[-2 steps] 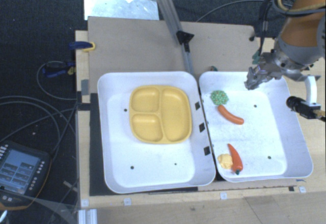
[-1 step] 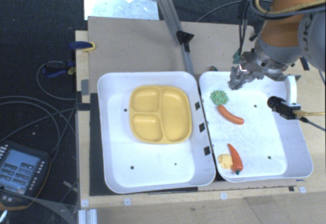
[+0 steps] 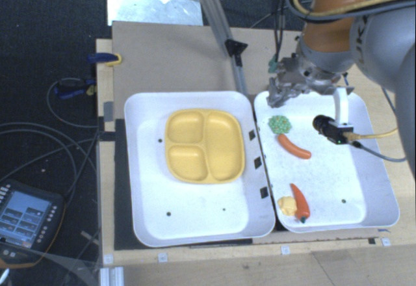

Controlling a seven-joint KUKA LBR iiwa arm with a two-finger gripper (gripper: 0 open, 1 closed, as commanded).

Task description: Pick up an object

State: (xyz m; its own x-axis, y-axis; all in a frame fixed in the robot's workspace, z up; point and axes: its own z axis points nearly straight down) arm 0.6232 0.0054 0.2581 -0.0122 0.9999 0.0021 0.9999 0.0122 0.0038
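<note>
My gripper (image 3: 279, 97) hangs over the far left corner of the right bin (image 3: 370, 168), just above and behind a green broccoli piece (image 3: 280, 125). Nothing shows between its fingers. An orange-red sausage (image 3: 294, 147) lies a little nearer, toward the bin's middle. At the bin's near left, a red-orange carrot (image 3: 299, 203) lies beside a small yellow piece (image 3: 286, 204).
The left bin (image 3: 146, 207) holds a yellow divided plate (image 3: 203, 146). A black camera unit with a white bracket (image 3: 333, 127) juts from the wrist over the right bin. A metal pole (image 3: 218, 18) slants across the back. Cables and a teach pendant (image 3: 23, 213) lie at the left.
</note>
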